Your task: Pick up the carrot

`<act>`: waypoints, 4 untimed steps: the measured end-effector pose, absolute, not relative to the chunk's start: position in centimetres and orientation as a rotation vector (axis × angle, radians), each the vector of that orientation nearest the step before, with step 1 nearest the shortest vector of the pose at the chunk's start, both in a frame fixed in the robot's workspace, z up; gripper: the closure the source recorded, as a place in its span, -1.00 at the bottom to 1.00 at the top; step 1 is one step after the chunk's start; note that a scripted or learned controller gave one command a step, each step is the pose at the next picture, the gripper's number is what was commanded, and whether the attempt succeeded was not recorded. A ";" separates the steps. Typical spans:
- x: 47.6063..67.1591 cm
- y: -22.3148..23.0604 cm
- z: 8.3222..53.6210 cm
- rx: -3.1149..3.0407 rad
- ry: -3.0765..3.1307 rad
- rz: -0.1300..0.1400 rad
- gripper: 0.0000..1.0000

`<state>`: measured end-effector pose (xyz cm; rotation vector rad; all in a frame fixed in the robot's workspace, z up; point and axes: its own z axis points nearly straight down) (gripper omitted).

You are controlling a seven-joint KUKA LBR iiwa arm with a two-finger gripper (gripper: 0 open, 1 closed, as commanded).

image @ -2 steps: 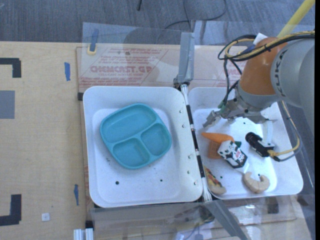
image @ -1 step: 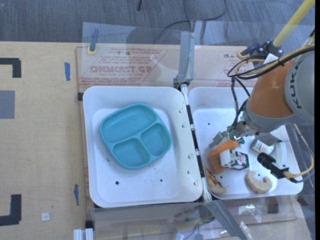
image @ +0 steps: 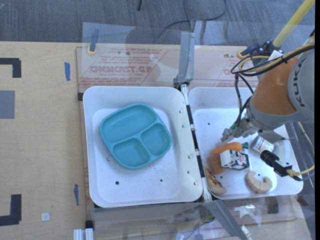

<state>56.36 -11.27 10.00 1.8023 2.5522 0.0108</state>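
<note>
As I read the feed from above, the worktop [image: 40,134] carries two white bins side by side.

Left bin [image: 100,184]: one teal plate [image: 135,135] with three compartments, lying flat near the middle, tilted relative to the bin's edges. Nothing lies in its compartments.

Right bin [image: 210,104]: all the small items sit in its near half.
- Carrot [image: 227,147]: orange, lying roughly crosswise with its green end to the right, just above a small carton.
- Carton [image: 234,159]: white with dark print, touching or nearly touching the carrot's lower edge.
- Bottle [image: 262,144]: small, white, on its side, right of the carrot.
- Pastry [image: 259,182]: pale tan, curved, near the bin's near right corner.
- Brown item [image: 215,176]: at the near left of the bin, against the divider; I cannot tell what it is.

Arm [image: 280,91]: grey with an orange band, entering from the right, cables looped over it.

Pincer [image: 233,132]: low over the right bin, just above and a little left of the carrot's middle. I cannot tell from this angle how its jaws stand, and I see nothing between them. The carrot lies on the bin floor.
</note>
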 end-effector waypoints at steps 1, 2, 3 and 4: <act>50.8 -10.3 9.0 1.726 2.610 0.011 1.00; 48.0 -7.1 21.7 2.184 2.257 -0.001 1.00; 47.9 -8.0 20.1 1.994 2.431 -0.002 1.00; 48.0 -7.5 18.4 1.507 2.759 0.000 1.00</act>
